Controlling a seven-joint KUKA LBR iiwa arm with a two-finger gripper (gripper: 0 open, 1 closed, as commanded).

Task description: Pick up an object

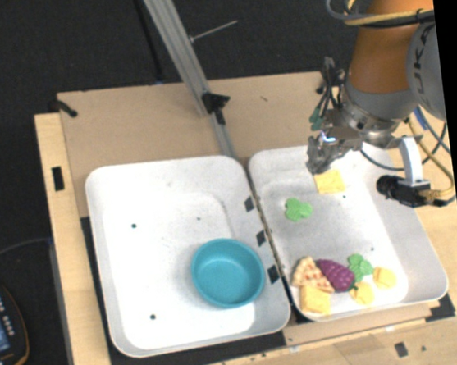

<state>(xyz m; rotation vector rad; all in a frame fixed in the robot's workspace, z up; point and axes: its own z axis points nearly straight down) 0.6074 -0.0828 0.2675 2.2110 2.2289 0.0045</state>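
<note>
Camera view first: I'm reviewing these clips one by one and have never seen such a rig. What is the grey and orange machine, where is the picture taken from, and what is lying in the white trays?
The picture comes from one fixed camera above the bench, looking down at a slant. The grey and orange machine is a robot arm reaching in from the right. Its gripper, a two-finger clamp, hangs over the far part of the right bin, just above a yellow block. Whether it holds the block cannot be told from here. The same bin holds a small green piece near its middle and a cluster of toy food in yellow, purple and green at its near edge. The left bin holds a blue bowl. The job is simply to pick up one object.
</note>
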